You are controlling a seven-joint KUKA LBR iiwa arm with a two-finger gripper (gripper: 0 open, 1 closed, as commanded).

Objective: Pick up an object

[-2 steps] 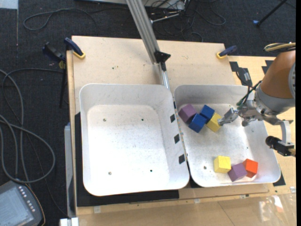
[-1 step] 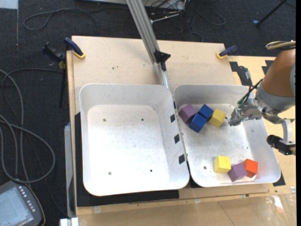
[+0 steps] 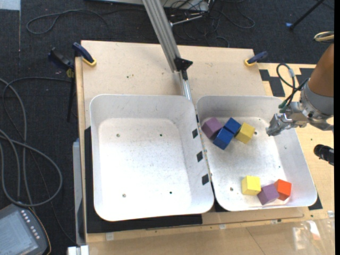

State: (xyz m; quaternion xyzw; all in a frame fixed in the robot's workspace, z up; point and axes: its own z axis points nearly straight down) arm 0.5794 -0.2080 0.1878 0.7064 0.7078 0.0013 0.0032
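Nearest us, a yellow cube, purple block and orange cube sit untouched in the right bin. We judge the approach under way; the gripper hovers near the upper yellow cube and must descend. Its jaw state we cannot tell.

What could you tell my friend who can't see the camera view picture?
A robot gripper hangs over the right white bin, beside a purple block, two blue blocks and a yellow block. Nearer the front lie another yellow, purple and orange block.
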